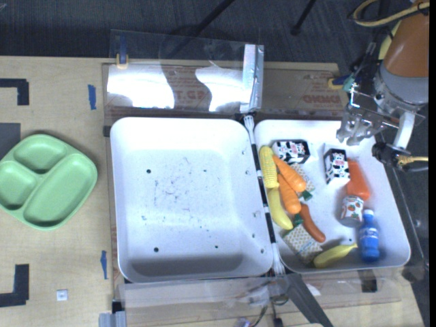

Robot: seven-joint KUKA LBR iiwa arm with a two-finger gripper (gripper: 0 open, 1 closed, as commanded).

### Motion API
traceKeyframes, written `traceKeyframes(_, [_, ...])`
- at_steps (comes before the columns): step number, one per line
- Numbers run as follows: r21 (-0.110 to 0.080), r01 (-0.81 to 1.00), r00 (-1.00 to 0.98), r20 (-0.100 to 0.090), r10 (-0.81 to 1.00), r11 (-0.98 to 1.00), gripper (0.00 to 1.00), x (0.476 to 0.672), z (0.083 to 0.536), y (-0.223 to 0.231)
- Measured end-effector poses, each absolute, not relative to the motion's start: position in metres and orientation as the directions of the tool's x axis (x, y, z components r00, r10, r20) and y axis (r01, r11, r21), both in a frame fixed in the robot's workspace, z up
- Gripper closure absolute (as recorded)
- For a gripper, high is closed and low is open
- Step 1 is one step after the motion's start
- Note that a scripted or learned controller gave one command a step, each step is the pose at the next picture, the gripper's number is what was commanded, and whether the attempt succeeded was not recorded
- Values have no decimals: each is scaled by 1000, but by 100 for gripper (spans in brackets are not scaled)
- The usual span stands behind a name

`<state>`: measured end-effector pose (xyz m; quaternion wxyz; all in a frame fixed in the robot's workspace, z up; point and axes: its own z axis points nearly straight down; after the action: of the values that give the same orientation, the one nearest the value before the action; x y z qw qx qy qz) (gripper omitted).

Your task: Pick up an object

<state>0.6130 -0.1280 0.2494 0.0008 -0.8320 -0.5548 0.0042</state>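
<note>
The right bin holds a jumble of toy food. A corn cob and a yellow banana lie along its left wall, with three orange carrots beside them. Two black-and-white cow-patterned pieces sit near the far wall. An orange piece, a small can, a blue bottle and a second banana lie toward the right and front. My gripper hangs over the bin's far right corner, above the toys, with nothing seen in it.
The left bin stands beside the right one, sharing a middle wall. A green divided plate rests on the bench at the far left. A clear plastic panel stands behind the left bin. Cables hang near the arm at top right.
</note>
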Motion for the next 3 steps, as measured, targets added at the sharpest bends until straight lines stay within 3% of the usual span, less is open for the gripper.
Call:
traceKeyframes(1, [-6, 923, 384, -6, 923, -384, 0, 613, 249, -128])
traceKeyframes(2, [5, 938, 346, 0, 938, -346, 0, 629, 126, -153])
traceKeyframes(3, [4, 939, 345, -3, 939, -345, 100, 629, 135, -153])
